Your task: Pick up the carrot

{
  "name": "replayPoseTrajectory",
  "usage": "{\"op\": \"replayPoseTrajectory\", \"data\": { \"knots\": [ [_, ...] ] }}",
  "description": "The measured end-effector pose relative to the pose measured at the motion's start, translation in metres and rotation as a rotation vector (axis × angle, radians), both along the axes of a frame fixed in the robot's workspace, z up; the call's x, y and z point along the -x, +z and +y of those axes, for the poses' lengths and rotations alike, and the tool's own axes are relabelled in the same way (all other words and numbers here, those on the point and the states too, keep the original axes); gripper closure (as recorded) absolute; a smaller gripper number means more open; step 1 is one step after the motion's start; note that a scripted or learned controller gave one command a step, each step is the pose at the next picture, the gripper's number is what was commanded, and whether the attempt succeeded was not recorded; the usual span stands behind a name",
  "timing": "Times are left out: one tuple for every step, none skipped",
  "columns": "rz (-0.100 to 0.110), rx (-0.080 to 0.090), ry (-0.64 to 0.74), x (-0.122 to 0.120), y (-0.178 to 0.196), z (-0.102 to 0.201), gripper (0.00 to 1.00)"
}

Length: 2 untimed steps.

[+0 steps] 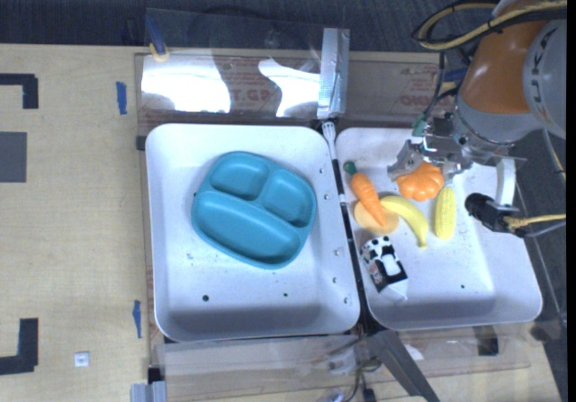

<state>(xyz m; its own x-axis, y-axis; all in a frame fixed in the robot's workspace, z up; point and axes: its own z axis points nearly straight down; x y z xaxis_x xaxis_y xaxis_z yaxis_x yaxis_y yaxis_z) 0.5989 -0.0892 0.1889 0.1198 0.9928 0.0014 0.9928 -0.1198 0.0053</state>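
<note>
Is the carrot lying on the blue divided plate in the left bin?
No. The carrot lies in the right bin, beside the banana, while the blue plate sits in the left bin.

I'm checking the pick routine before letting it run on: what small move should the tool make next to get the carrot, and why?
Probably a short shift toward the left bin, then down. The tool sits above the small orange pumpkin-like toy, while the carrot lies further left by the divider, just above the banana. Descending here would likely meet the wrong object.
</note>
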Motion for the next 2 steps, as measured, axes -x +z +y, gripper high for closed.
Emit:
{"op": "replayPoseTrajectory", "data": {
  "knots": [
    [-0.002,0.002,0.008,0.049,-0.1,-0.026,1.0],
    [-0.001,0.002,0.257,0.089,0.097,0.025,1.0]
  ]
}}
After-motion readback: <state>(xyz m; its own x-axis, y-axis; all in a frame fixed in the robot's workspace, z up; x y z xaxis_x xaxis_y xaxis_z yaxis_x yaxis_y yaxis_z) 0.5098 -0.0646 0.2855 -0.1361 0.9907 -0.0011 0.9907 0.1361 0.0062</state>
